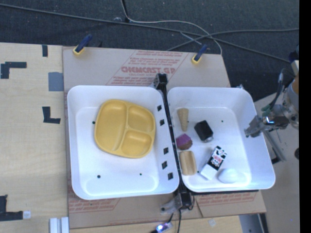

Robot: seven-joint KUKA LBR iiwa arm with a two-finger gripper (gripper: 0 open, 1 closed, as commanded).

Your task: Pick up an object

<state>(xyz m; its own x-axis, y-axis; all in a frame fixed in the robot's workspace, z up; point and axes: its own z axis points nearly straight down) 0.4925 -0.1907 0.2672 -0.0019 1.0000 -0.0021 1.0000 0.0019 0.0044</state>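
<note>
Black block (203, 130) — bin-centre (untouched) — left of gripper (253, 128).

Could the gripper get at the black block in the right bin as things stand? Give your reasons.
Probably yes. The gripper sits at the right bin's right rim, and the black block lies apart from the cone and purple piece, with bare white floor between it and the gripper.

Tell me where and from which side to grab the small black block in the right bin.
Grip the black block across its short sides, coming straight down from above. It lies flat and slightly turned on the right bin floor, apart from the cone and the purple piece, so fingers should fit on both sides. The gripper sits at the bin's right rim.
</note>
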